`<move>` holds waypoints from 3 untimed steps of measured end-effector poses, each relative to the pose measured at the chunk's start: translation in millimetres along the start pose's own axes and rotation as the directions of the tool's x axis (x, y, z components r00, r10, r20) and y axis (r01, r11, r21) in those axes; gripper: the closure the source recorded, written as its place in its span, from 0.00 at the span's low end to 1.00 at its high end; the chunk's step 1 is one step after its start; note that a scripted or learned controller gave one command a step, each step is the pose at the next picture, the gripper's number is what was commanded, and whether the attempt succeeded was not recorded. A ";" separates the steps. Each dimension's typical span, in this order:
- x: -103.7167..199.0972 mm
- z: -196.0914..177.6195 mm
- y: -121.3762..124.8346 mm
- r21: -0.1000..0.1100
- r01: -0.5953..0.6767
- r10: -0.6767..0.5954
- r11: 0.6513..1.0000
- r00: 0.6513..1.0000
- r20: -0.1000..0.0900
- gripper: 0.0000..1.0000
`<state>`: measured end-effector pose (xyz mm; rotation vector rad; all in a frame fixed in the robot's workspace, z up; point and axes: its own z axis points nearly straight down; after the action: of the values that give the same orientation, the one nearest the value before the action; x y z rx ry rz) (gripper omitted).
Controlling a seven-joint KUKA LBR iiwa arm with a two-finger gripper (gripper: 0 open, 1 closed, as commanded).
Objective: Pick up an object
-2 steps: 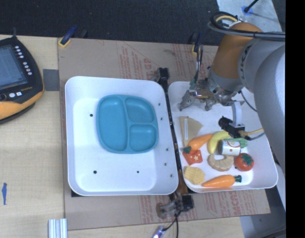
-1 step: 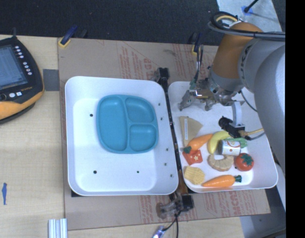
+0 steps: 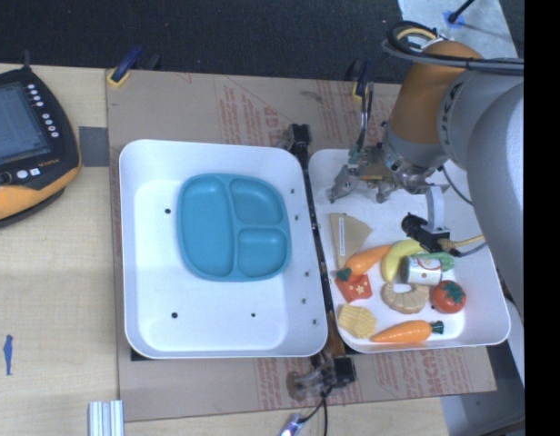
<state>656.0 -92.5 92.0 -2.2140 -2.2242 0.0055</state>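
A pale wooden desk [image 3: 53, 280] fills the view, with dark floor beyond its far edge. A brown cardboard sheet [image 3: 216, 98] lies on the desk under two shallow white bins set side by side, their inner rims almost touching.

The left bin [image 3: 139, 243] is the larger patch of open room: a blue divided plate [image 3: 233, 225] lies in its far half, and bare white floor runs around the plate, widest along the near wall.

The right bin [image 3: 485, 330] is crowded in its near half. The toy food lies there in a tight cluster: a tan wedge [image 3: 350, 234], an orange carrot [image 3: 366, 261] touching a red strawberry [image 3: 355, 286], a yellow banana [image 3: 403, 252], a round cookie [image 3: 405, 298], a red tomato [image 3: 448, 296], a small waffle [image 3: 356, 320] and a second carrot [image 3: 403, 332] along the near wall.

The grey arm [image 3: 485, 153] reaches in from the right, covering that bin's far right side. Its jaws [image 3: 362, 187] hang over the far left corner of the right bin, apart from the food cluster, with nothing between them; whether they are released or clenched cannot be told.

A tablet in an orange case [image 3: 25, 148] lies at the desk's left edge.
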 end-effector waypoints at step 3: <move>0.6 0.2 -0.2 0.001 0.001 -0.001 1.000 1.000 0.000 0.00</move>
<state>655.9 -92.0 91.8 -2.2126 -2.2250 0.0068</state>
